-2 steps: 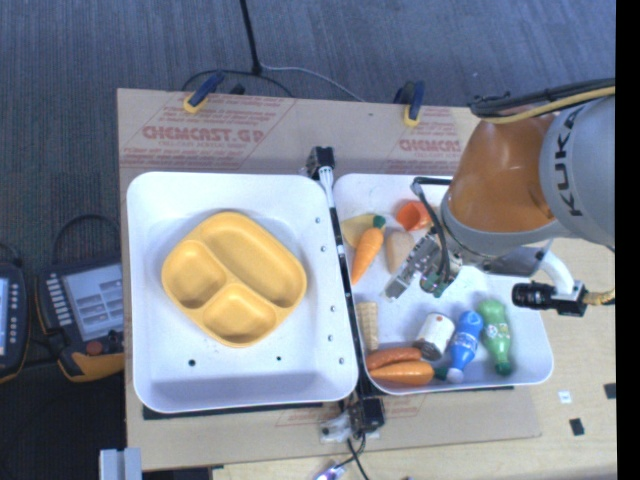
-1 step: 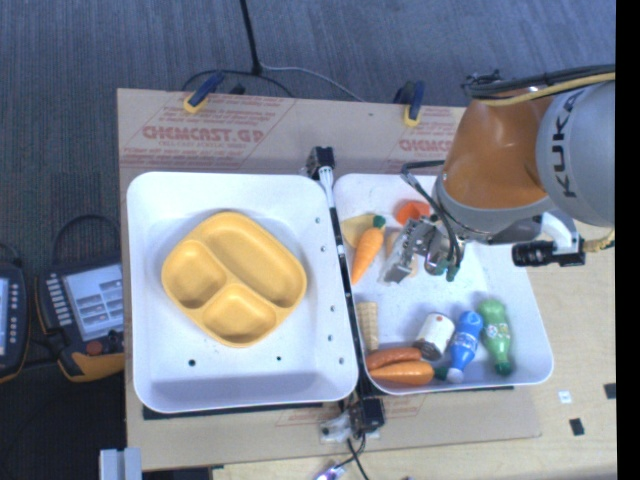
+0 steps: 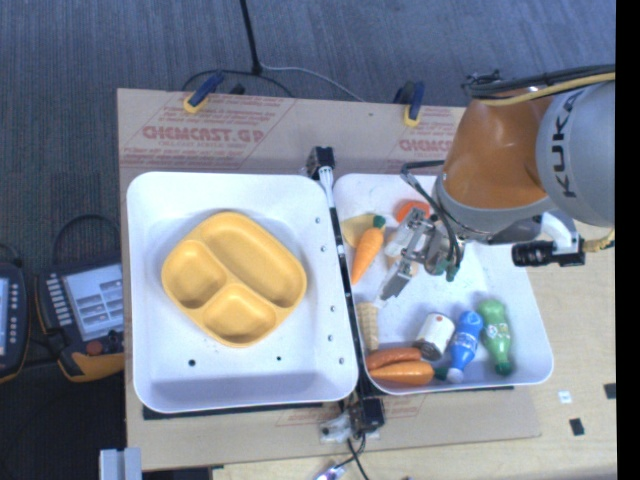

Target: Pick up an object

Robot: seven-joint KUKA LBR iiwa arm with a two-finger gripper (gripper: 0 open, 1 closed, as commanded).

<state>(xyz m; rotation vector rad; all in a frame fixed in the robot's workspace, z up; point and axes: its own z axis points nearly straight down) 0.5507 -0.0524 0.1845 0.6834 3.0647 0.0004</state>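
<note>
1. While the end effector [image 3: 405,260] hangs over the right bin [image 3: 530,368] at centre right of the frame, its fingers stand apart, grasping nothing.
2. A carrot [image 3: 366,250] lies just left of it.
3. The left bin [image 3: 150,368] holds a yellow tray [image 3: 233,278].

The brown board [image 3: 200,133] under the bins reads "CHEMCAST GP" in red; the arm [image 3: 575,158] bears "KUKA".

The arm [image 3: 520,168] runs off the right edge and covers the right bin's [image 3: 535,363] far corner. An orange-red thing [image 3: 410,209] peeks from under the wrist, mostly hidden. A black device [image 3: 10,323] is cut by the left edge.
</note>
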